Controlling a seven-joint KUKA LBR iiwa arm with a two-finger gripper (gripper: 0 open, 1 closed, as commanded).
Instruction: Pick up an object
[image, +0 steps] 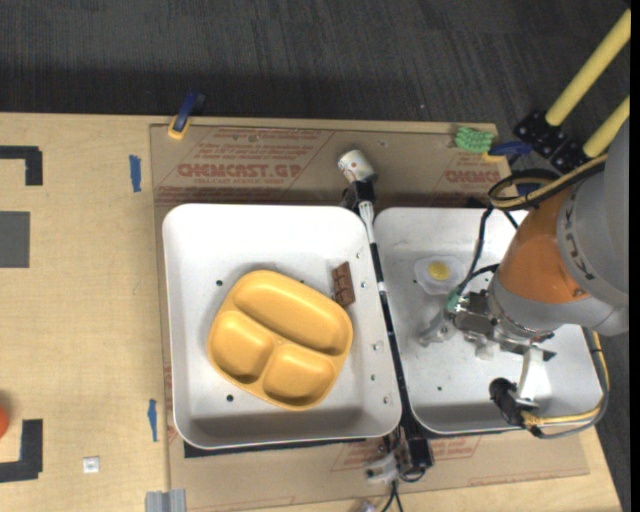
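A yellow three-compartment plate (280, 338) lies tilted in the left bin (190, 300). A small brown block (343, 284) rests beside the plate's upper right edge, near the divider between the bins. In the right bin (450, 405) a small clear piece with a yellow centre (437, 270) lies near the far wall. My gripper (447, 325) hangs low over the right bin's floor, just below and slightly right of that yellow-centred piece, and nothing shows in its grasp.
The grey arm with its orange band (540, 270) covers the right side of the right bin. Black cables (515, 400) loop near the bin's front right. A white knob (352, 163) sits behind the bins on the cardboard.
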